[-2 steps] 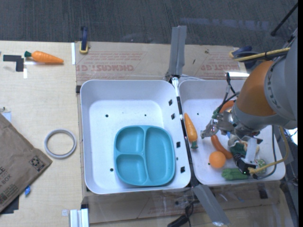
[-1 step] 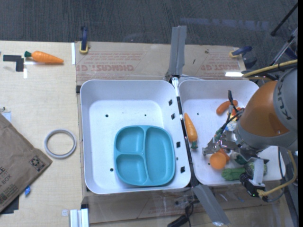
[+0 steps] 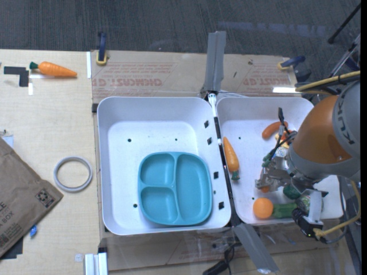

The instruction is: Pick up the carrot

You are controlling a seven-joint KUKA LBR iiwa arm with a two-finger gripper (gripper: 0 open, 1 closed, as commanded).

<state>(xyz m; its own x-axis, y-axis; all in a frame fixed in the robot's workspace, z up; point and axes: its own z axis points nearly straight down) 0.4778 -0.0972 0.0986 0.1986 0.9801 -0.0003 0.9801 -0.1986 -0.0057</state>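
By right bin's (image 3: 241, 110) left wall – carrot (image 3: 231, 156), well left of gripper (image 3: 269, 179) – finger state unclear.

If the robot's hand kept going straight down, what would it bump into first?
Probably the white floor of the right bin, just left of the green thing and above the orange ball. Depth is hard to judge; the hand hangs there.
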